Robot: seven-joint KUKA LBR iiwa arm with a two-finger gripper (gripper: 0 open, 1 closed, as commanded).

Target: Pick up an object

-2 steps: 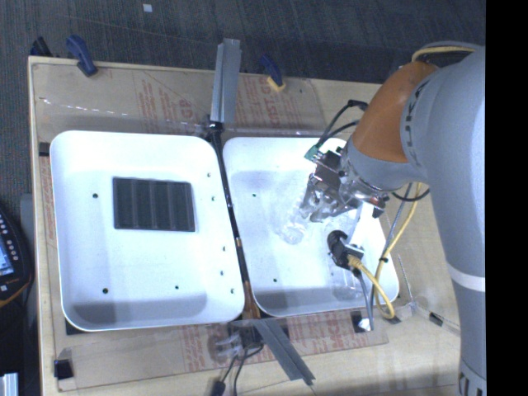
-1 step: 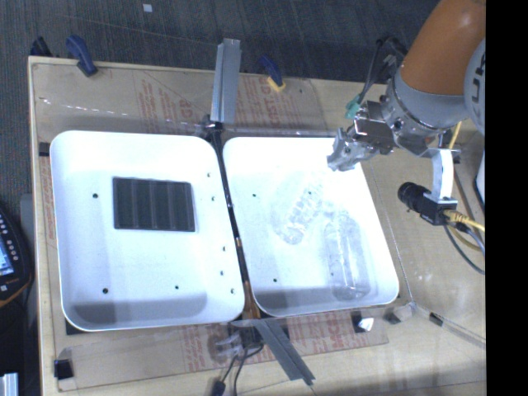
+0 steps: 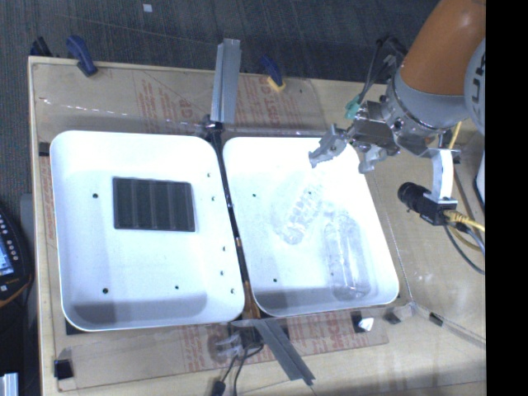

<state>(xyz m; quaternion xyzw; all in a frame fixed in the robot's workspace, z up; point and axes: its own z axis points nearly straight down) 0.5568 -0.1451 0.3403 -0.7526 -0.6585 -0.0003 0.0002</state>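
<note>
Two white bins, arm at the right bin's far corner.
The left bin (image 3: 74, 221) holds a dark ridged tray (image 3: 154, 204); the right bin (image 3: 256, 180) holds a clear plastic bottle (image 3: 345, 254) and a clear crumpled piece (image 3: 297, 214). The gripper (image 3: 346, 151) hovers with fingers apart, holding nothing.
</note>
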